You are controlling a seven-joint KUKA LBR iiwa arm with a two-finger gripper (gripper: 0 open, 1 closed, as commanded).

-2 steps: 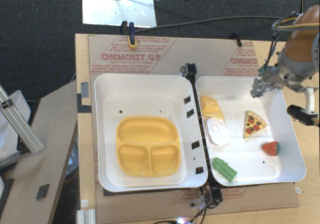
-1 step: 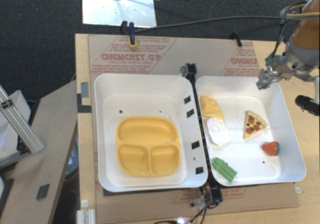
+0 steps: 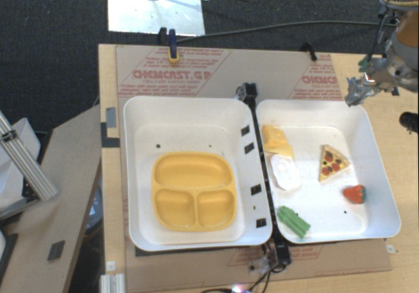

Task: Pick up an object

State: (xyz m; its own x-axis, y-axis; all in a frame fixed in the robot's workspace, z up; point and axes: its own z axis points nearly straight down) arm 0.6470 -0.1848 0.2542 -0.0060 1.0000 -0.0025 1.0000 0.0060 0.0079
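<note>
Your hand (image 3: 359, 91) hangs above the right bin's (image 3: 376, 148) far corner, grip state unreadable, well apart from the pizza slice (image 3: 333, 163) and strawberry (image 3: 354, 194) lying loose inside, presumably staged high for an unobstructed descent.

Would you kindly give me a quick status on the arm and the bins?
Gripper above right bin's far corner, nothing seen held. Pizza slice, strawberry, green piece lie untouched in right bin. Yellow tray in left bin.
</note>
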